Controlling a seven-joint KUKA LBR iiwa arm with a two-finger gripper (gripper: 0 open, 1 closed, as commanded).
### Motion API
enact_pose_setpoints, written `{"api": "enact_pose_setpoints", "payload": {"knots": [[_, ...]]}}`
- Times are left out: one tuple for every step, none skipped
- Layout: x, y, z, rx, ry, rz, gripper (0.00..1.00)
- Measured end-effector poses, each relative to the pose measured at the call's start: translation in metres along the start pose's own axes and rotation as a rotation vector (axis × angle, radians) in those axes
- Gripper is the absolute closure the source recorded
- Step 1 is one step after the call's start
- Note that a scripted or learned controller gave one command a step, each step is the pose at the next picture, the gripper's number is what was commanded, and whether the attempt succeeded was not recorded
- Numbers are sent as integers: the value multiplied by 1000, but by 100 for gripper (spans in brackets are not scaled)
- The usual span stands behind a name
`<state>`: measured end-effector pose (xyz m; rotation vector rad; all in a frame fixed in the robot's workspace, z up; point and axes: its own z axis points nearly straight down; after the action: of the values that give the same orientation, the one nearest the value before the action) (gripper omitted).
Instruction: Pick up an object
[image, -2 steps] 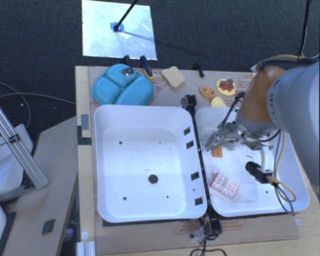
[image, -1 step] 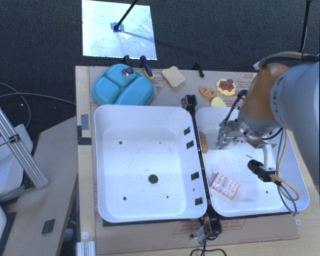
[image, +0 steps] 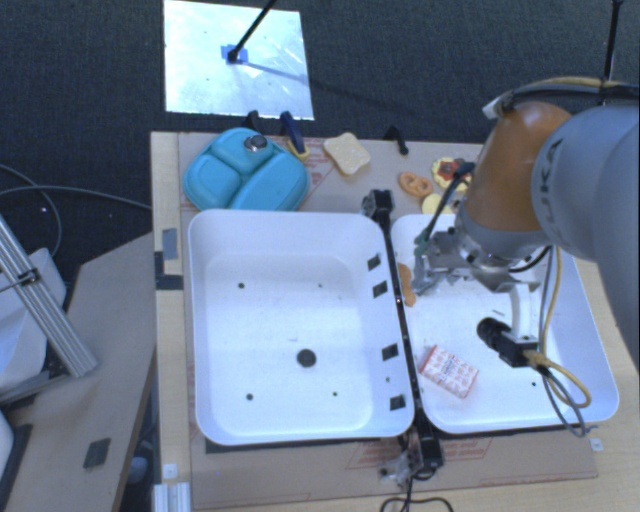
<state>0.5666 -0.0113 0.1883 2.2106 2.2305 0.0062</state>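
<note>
My gripper (image: 424, 272) is low over the left part of the right bin (image: 585, 365), close to the divider between the two bins. A small orange object (image: 405, 283) lies just to its left against the bin wall, partly hidden by the gripper. A red and white patterned box (image: 448, 370) lies flat on the bin floor nearer the front, apart from the gripper. The grey arm with its orange band (image: 515, 160) covers the back of the right bin.
The left bin (image: 225, 300) holds a small dark round piece (image: 306, 357). Behind the bins lie a blue divided plate (image: 245, 172), a bread slice (image: 347, 153), a pretzel (image: 414, 184) and a yellow and red toy (image: 448, 168). A yellow cable (image: 558, 385) trails across the right bin.
</note>
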Motion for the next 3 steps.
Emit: {"api": "enact_pose_setpoints", "payload": {"knots": [[58, 45, -70, -7, 0, -1, 100], [123, -20, -151, -1, 2, -1, 100], [126, -31, -332, -17, 4, 2, 100]]}}
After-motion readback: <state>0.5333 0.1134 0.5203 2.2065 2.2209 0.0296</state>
